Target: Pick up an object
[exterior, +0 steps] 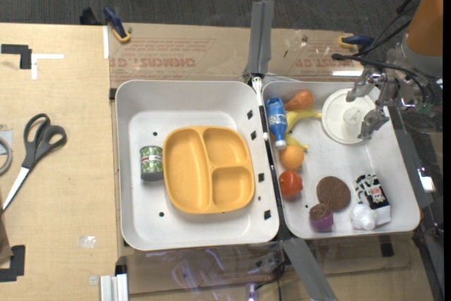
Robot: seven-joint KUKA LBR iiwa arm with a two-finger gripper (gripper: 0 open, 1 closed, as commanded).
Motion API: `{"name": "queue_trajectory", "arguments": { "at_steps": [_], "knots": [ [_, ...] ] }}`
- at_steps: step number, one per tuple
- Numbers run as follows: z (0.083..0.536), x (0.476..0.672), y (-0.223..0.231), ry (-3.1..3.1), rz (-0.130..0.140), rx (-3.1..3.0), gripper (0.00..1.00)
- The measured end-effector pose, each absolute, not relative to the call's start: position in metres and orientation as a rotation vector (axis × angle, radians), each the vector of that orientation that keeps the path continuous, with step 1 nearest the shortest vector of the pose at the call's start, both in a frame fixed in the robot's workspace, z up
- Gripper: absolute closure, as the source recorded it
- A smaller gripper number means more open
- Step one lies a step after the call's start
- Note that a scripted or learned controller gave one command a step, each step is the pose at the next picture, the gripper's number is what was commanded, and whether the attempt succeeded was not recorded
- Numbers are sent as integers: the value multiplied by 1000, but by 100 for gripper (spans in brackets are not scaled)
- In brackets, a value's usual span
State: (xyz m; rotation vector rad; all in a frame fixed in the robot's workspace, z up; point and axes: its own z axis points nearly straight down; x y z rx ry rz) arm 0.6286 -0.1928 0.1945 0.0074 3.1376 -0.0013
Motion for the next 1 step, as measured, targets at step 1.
{"name": "queue_trajectory", "arguments": {
  "at_steps": [1],
  "knots": [
    [94,578,-177,3134,-2,118,0]
  ]
}}
